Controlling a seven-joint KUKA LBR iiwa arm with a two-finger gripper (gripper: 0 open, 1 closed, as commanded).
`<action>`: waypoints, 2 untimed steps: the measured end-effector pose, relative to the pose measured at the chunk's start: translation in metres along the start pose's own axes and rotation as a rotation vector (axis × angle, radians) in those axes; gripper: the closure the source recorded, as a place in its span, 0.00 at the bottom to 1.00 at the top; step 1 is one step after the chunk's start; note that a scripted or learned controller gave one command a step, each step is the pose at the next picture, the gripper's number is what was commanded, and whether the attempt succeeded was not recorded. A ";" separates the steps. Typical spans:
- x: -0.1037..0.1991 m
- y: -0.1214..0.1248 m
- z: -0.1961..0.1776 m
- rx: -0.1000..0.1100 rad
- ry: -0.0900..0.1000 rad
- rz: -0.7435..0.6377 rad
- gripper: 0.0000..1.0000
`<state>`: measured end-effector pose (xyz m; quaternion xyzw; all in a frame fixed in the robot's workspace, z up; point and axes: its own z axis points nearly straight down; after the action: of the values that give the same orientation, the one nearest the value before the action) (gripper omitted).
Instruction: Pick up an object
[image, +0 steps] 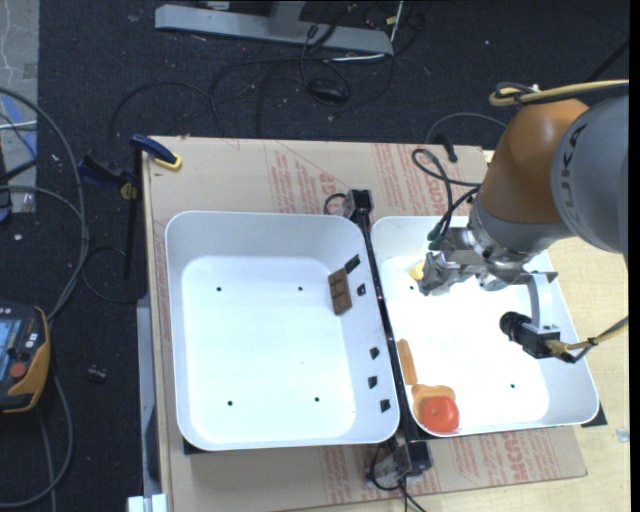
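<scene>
End effector (437, 279) over right bin (570, 330), perhaps near yellow item (416, 270); grip state unclear.

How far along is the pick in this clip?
Nothing looks picked yet. The gripper is low over the right bin, near its far left part, with no object seen in it. The red-orange object lies at the near left corner. The grasp and lift remain.

Grey arm (600, 170), orange band, dark lettering; metallic wrist block, black cables.
</scene>
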<state>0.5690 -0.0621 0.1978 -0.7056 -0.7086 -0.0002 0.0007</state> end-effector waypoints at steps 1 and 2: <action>0.051 -0.001 -0.014 -0.002 0.000 0.000 1.00; 0.103 0.006 -0.009 0.000 0.000 -0.001 1.00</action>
<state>0.5742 0.0405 0.2067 -0.7053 -0.7089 -0.0002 0.0006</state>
